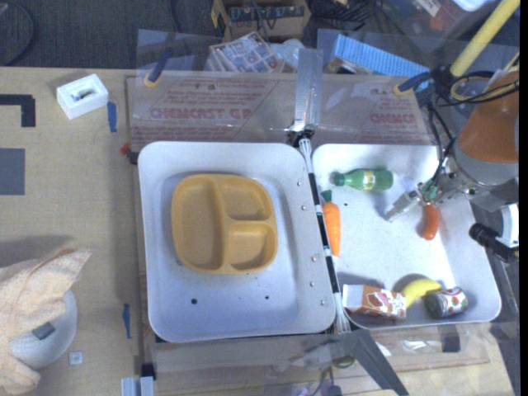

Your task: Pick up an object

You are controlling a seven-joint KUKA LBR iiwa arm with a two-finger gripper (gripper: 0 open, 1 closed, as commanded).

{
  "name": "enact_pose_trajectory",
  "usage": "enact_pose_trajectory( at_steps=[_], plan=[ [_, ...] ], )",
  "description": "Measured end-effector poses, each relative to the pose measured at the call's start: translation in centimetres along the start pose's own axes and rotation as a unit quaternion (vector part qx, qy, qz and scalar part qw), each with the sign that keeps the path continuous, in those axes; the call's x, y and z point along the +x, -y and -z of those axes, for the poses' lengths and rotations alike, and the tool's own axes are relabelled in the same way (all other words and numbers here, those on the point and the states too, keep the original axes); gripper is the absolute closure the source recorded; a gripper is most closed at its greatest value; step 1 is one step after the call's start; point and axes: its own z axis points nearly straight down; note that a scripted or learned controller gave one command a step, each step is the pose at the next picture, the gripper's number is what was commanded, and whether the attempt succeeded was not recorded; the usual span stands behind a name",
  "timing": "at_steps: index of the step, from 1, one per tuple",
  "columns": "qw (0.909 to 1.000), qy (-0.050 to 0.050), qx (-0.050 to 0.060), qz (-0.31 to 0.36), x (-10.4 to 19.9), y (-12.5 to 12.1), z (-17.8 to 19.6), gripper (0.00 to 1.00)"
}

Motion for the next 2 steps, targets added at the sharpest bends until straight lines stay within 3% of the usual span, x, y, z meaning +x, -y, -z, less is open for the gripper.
enact_pose_trajectory(
  at_steps=[1, 2],
  plan=[
    [1.0000, 0.000, 0.000, -0.001, 0.5, 1.3, 0.0, 0.00],
    [0.9990, 0.002, 0.000, 0.045, 0.8, 2.8, 0.1, 0.00]
  ],
)
